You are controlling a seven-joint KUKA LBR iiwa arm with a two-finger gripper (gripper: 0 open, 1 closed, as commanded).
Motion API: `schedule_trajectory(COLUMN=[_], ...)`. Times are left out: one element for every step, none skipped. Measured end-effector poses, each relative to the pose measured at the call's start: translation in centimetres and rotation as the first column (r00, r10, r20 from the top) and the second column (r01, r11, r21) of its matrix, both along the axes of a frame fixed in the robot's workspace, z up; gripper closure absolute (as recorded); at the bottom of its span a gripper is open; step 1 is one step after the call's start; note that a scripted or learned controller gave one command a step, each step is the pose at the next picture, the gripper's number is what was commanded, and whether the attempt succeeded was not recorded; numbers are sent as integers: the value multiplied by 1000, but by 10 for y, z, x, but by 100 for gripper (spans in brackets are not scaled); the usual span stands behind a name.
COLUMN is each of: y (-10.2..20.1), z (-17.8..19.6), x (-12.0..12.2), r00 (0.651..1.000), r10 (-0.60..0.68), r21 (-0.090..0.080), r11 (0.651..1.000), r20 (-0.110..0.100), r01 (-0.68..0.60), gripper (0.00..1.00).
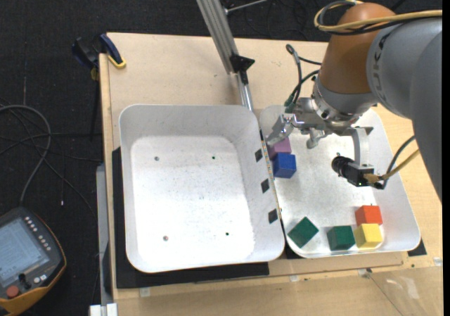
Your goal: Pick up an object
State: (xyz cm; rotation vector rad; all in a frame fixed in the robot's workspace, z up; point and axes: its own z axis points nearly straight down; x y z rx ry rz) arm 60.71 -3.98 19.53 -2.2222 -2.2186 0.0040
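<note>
We see the grey arm (pixel 401 61) reaching in from the right, its orange band (pixel 351 47) sitting above the wrist, over the far part of the right bin (pixel 394 188). The gripper (pixel 281 131) hangs low at that bin's far left corner, just beside the wall it shares with the left bin (pixel 190 188). We cannot tell how wide its fingers stand, nor whether they grip anything, since the wrist hardware hides them.

Directly under the gripper we make out a purple block (pixel 280 146), and touching it on the near side lies a blue block (pixel 284 165). Whether the purple one is touched by the gripper we cannot tell.

Along the near edge of the right bin sit four more blocks: a dark green block (pixel 303 231) tilted toward the left, then a second green block (pixel 341 237), a yellow block (pixel 369 236) just beside it, and an orange block (pixel 368 215) touching the yellow one on its far side. (These four lie well apart from the gripper.)

Both bins rest on the wooden bench (pixel 169 68). A silver pole (pixel 214 15) slants across the far side of the bench, and a handheld pendant (pixel 24 255) lies on the dark floor at the near left.
</note>
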Motion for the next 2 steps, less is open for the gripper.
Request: schedule_trajectory(y=[-66,15], z=[-65,5], x=[20,31], r00=[1000,1000], r10=[-5,11], r21=[-2,3], r11=[1000,1000], r20=[-1,11], r01=[5,-11], gripper=[0,0])
